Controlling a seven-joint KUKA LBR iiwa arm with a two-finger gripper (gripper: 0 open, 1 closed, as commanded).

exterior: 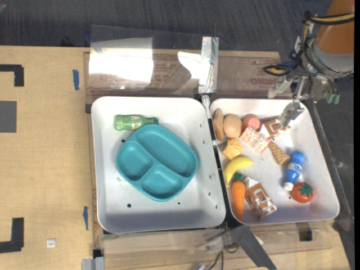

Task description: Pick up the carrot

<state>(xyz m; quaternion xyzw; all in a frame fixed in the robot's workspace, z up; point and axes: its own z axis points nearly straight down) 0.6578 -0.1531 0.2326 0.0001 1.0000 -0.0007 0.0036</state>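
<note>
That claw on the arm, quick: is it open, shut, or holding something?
Gripper: cannot be told from here. It hangs over the right bin's far side, well away from the carrot.

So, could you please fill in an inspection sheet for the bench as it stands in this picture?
Surface: two white bins side by side; left bin, right bin.
Job's things: carrot lies at the right bin's near left corner, below the banana and beside a small carton.
Clutter: teal divided plate and green bottle in the left bin; tomato, blue-and-white bottle and other toy foods in the right bin.
Grippers: gripper over the right bin's far side, away from the carrot; finger state unclear.
Cables: dark cables near the wrist.
Surroundings: wooden bench, clear plastic sheet behind the bins.
</note>
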